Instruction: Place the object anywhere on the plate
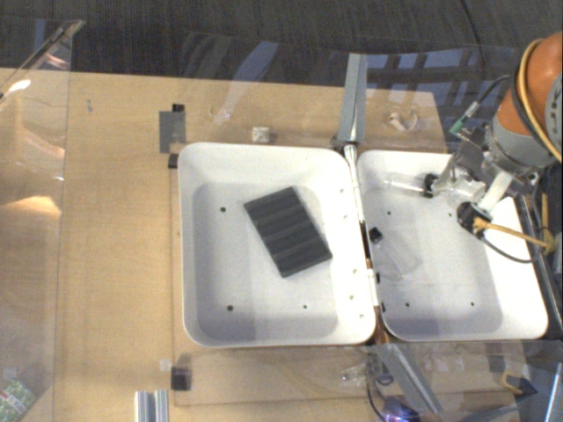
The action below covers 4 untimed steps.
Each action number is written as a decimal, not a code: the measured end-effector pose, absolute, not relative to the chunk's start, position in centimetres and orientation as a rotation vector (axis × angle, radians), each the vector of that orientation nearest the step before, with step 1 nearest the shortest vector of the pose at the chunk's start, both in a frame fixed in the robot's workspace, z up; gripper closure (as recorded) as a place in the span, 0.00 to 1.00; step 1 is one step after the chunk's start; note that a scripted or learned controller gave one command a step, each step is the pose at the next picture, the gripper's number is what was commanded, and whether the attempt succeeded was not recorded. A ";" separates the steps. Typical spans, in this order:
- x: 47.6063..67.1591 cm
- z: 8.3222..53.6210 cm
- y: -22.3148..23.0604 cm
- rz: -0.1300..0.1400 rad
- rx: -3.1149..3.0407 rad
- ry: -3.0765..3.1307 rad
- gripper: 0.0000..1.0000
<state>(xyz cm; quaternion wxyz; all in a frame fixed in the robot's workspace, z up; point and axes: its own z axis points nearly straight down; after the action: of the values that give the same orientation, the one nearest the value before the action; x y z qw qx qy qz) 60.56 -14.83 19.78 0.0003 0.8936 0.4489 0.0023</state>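
The gripper point(453, 192) sat at the upper right of the frame, over the upper part of the right bin point(519, 328), hanging from the grey wrist below the orange band. Whether it was released or clenched could not be told; the end of the tool was a tangle of pale and dark parts with cables trailing off to the right. Just left of it lay a small clear object point(400, 184), hard to make out against the white floor and possibly touching a dark tip of the tool; nothing could be seen gripped.

The dark ribbed plate point(288, 231) lay well to the left and slightly lower in the frame, in the middle of the left bin point(189, 236). Its long axis ran from upper left to lower right, tilted against the bin walls. Bare white floor surrounded it on all sides, more toward the lower edge.

Between hand and plate stood the two adjoining bin walls, running top to bottom near the centre of the frame. By my judgement, any carry leftward would need to clear that double rim before descending; the plate's broad face left generous room to set something down.
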 end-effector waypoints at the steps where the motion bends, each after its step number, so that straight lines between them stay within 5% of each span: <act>1: 65.6 23.4 -15.6 0.003 2.860 1.295 1.00; 4: 66.1 33.4 -18.6 -0.001 2.947 1.087 1.00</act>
<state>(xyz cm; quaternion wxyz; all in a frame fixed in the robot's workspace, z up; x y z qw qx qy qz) 66.09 -18.65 33.37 0.0004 0.9382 0.3460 -0.0004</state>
